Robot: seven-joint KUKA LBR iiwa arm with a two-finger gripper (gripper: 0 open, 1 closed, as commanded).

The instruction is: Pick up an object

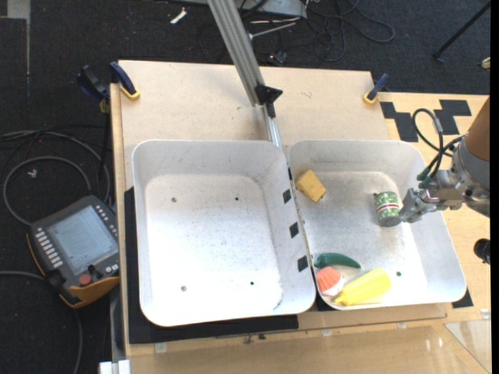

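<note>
While the left bin (207, 232) offers nothing to take, the right bin (421, 248) holds a tan block (310, 185) at its back left, a green piece (337, 260), a red-and-white piece (329, 279) and a yellow piece (363, 287) in front, and a green can (387, 207) resting on the floor. Beside the can, seemingly touching it, sits the gripper (408, 209); I cannot tell its state. Nothing is lifted yet.
</note>
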